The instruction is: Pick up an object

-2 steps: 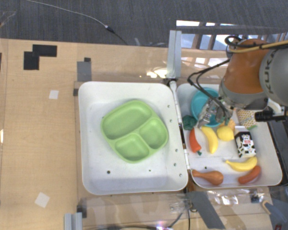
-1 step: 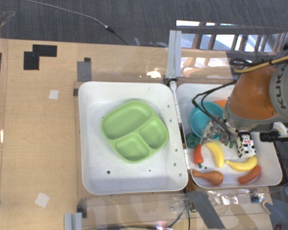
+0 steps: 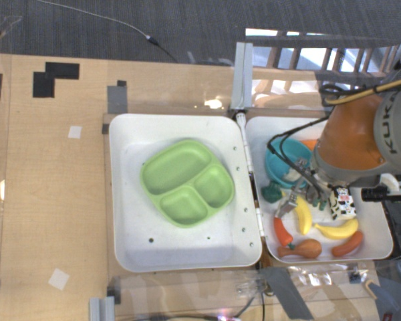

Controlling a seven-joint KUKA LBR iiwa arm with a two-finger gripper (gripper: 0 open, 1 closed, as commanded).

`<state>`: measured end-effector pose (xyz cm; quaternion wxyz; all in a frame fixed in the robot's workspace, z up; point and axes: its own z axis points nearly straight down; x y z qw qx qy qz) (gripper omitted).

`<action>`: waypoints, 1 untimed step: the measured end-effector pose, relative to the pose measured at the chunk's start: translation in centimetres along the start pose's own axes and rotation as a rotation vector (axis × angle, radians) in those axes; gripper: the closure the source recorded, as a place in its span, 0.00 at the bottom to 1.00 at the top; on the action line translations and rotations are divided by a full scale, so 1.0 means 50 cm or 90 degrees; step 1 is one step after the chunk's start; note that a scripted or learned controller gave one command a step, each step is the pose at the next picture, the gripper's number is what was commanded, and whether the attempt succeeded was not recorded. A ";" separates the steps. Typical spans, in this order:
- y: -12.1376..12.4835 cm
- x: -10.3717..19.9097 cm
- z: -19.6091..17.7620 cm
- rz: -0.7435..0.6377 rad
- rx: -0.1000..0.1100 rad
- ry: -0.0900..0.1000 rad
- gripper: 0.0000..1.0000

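The arm's tool [image 3: 301, 194] hangs low in the right bin [image 3: 387, 246], just over the toy food heaped at its near end. Whether its tips are apart or together I cannot tell; wrist and cabling blur them. Nothing is visibly clamped. The likeliest target, a yellow banana [image 3: 303, 218], lies just below the tool, beside a second banana [image 3: 337, 230], an orange-red carrot [image 3: 283, 231] and a brown pear-shaped piece [image 3: 303, 249]. A teal bowl [image 3: 286, 160] sits behind. The left bin [image 3: 130, 246] holds a green divided plate [image 3: 187, 182]. Risk here is crowding: the tips may land on two pieces, or a curved banana may squirt sideways.
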<state>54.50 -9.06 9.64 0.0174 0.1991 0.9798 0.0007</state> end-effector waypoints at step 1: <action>-0.061 0.082 0.004 0.038 0.001 0.003 0.00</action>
